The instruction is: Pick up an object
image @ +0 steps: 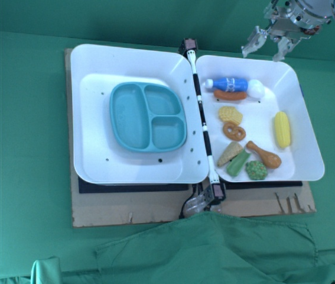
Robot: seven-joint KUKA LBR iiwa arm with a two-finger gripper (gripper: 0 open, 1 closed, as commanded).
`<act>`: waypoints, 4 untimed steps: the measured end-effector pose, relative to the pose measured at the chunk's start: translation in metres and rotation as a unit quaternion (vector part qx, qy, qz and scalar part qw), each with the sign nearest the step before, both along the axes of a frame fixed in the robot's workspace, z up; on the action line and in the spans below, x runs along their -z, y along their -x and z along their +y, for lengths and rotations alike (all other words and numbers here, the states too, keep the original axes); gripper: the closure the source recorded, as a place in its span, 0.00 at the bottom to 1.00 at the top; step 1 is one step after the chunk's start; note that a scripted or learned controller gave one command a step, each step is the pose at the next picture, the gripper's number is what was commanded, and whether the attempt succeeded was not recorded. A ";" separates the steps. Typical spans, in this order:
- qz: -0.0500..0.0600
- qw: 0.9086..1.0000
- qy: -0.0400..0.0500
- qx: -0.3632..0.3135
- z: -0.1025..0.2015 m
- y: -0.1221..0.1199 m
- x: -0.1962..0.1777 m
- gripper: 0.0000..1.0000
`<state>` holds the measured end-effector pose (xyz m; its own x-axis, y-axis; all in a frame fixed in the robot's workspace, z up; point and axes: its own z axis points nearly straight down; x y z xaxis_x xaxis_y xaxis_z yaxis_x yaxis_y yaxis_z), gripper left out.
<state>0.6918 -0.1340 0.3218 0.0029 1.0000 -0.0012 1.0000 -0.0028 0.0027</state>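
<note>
My gripper (264, 47) hangs open above the back edge of the right bin (309, 158), with nothing between its fingers. Below it in that bin lie a blue bottle (229, 84), a white egg-like ball (255, 90) and a red sausage (230, 95). Further forward are a yellow waffle piece (230, 113), a pretzel (234, 131), a corn cob (282, 129), a chicken drumstick (264, 154), a wedge-shaped cone (229, 153), a green stick (238, 164) and a broccoli floret (256, 170).
The left bin (90, 152) holds a teal divided plate (148, 116). A black-and-white bar (201, 114) runs between the bins. Both bins rest on cardboard (126, 209) over green cloth, which is rumpled at the front (214, 247).
</note>
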 end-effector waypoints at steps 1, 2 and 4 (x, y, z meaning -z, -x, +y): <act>0.000 1.000 0.000 0.000 0.000 0.000 0.000 0.00; 0.002 1.000 0.000 0.000 0.008 -0.004 0.052 0.00; -0.001 1.000 0.001 0.000 0.009 -0.001 0.139 0.00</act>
